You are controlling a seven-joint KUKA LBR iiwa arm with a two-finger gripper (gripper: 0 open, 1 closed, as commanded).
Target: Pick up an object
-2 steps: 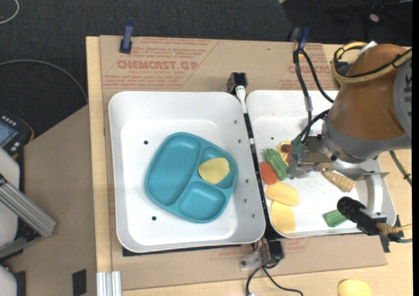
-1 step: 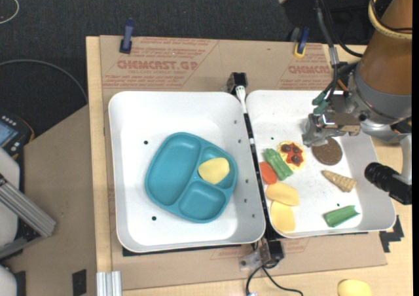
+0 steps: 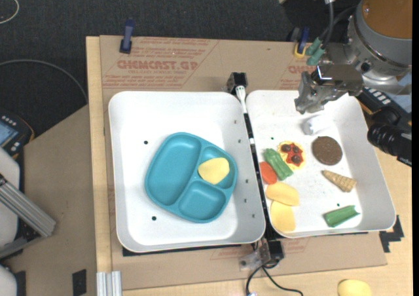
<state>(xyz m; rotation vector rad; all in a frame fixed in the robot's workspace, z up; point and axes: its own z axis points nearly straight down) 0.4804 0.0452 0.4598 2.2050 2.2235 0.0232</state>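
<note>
Seven-odd food pieces untouched in right bin (image 3: 373, 157), gripper (image 3: 311, 106) above far corner, jaw state unreadable: approach step, next descend onto brown cookie (image 3: 326, 150).

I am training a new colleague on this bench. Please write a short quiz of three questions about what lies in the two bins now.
1. True or false: the yellow piece lies in the blue tray.
2. Which bin holds the brown cookie? A: left bin. B: right bin.
3. Fill in: the gripper hangs over the ____ bin.

Key:
1. True.
2. B. The cookie lies beside the cone.
3. Right, near its far edge.
</note>
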